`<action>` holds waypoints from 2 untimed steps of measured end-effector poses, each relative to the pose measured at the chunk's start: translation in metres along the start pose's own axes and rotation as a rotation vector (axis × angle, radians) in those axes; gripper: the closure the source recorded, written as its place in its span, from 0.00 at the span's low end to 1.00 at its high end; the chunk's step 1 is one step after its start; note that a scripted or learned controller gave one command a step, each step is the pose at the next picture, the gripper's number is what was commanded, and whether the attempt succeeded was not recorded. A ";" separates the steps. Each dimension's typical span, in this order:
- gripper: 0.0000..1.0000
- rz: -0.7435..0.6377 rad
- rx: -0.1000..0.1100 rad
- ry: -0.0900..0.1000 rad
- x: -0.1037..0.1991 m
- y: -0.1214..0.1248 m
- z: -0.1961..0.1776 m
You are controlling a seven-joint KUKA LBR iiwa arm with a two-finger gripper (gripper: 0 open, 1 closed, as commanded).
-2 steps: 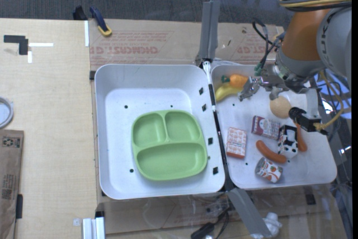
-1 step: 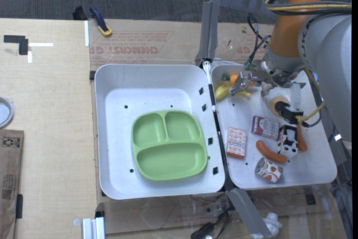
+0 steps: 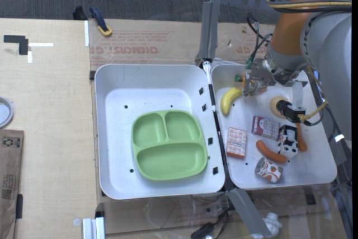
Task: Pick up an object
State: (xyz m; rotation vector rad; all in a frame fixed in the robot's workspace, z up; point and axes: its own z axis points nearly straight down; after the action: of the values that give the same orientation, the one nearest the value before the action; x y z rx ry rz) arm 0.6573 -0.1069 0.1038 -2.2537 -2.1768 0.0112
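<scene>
From the overhead camera we count two white bins. The left bin (image 3: 112, 120) holds one green divided plate (image 3: 169, 144). The right bin (image 3: 319, 173) holds one banana (image 3: 228, 100) at its upper left, two small cartons (image 3: 236, 142) (image 3: 265, 127), one sausage (image 3: 271, 151), one cup (image 3: 268, 170), one black-and-white cow toy (image 3: 288, 140) and one round bread-like piece (image 3: 278, 104). The gripper (image 3: 253, 85) hangs low just right of the banana's top end, near it; we cannot tell its jaw state or any contact.
</scene>
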 end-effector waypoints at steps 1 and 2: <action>0.00 0.000 -0.001 0.000 0.000 0.000 0.000; 1.00 0.000 0.001 -0.001 -0.001 0.000 -0.009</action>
State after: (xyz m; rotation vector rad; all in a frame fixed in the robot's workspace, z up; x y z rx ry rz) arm 0.6572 -0.1078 0.1133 -2.2536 -2.1770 0.0129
